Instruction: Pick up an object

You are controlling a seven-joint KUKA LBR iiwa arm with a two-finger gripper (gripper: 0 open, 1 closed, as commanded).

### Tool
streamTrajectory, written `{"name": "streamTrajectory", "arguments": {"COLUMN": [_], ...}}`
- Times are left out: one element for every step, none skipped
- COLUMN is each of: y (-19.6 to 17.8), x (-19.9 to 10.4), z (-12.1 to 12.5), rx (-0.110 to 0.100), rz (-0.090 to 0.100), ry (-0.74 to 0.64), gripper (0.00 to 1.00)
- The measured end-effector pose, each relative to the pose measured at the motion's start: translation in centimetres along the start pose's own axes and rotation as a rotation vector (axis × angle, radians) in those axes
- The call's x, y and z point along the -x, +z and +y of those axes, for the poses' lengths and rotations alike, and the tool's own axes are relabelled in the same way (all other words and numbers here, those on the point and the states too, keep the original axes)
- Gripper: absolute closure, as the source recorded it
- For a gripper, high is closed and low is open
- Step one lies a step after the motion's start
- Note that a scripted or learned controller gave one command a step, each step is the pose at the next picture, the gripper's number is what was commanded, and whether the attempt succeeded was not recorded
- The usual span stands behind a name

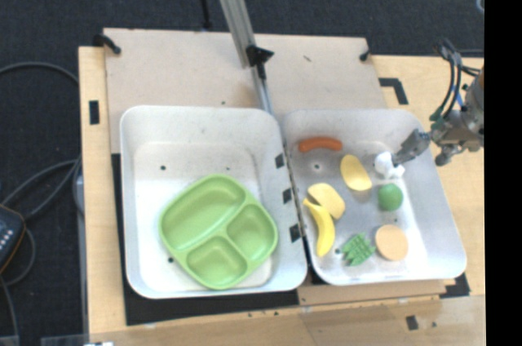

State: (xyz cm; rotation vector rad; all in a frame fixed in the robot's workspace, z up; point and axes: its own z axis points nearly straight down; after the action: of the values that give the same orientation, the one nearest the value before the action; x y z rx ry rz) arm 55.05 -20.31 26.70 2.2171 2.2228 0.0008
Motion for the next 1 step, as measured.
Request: {"name": "streamTrajectory", "arguments": {"y": [0.00], "x": [-0.01], "z": [0.00], "rx": [0.000], "rz": [0.000], "ry": [0.000], "gripper": [0.00]}}
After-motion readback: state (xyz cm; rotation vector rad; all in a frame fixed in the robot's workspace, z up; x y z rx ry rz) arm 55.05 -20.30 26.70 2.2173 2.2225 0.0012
